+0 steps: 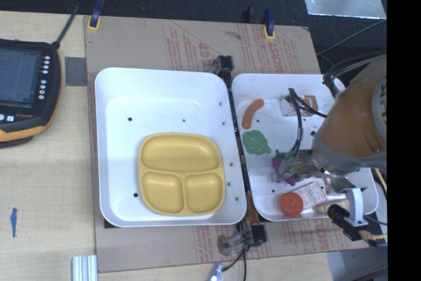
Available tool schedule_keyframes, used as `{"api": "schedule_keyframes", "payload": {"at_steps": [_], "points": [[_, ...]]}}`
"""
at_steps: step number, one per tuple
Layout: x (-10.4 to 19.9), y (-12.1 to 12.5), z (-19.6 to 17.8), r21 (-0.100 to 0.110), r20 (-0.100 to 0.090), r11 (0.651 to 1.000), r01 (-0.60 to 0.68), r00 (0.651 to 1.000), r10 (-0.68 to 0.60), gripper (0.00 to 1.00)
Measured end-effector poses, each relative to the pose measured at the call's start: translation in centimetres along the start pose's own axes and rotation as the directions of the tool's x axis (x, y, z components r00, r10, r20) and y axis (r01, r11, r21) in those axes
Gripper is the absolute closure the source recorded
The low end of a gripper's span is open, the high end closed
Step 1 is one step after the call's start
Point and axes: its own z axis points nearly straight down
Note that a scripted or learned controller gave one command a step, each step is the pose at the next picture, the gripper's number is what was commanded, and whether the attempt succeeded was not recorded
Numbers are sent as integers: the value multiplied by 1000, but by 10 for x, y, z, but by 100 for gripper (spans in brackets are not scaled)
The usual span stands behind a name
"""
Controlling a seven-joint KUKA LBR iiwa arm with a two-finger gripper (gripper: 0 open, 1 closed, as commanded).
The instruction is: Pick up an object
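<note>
From my console I see the arm reaching in over the right bin, its gripper low among the clutter there; whether it is open or clamped I cannot tell, since the wrist and cabling cover it; nothing is visibly held

The likeliest target sits just beside the gripper: a small purple object, partly hidden, too blurred for me to say what it is; close by lie a green leaf-shaped piece, an orange sausage-shaped toy up toward the far rim, and a red round piece near the front wall, touching a white labelled packet

I judge these to be light plastic play food; stiff, smooth, apt to skid on the bin floor; the sausage shape I would pinch across its narrow middle; the flat leaf offers little to grip; the red round one may roll out of a pinch

The left bin holds a yellow divided tray, broad and awkward for two fingers
</note>
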Motion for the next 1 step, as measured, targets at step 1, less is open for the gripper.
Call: {"api": "schedule_keyframes", "payload": {"at_steps": [1], "points": [[81, 48, -91, -4, 0, 1000, -4, 1000, 4, 100]]}}
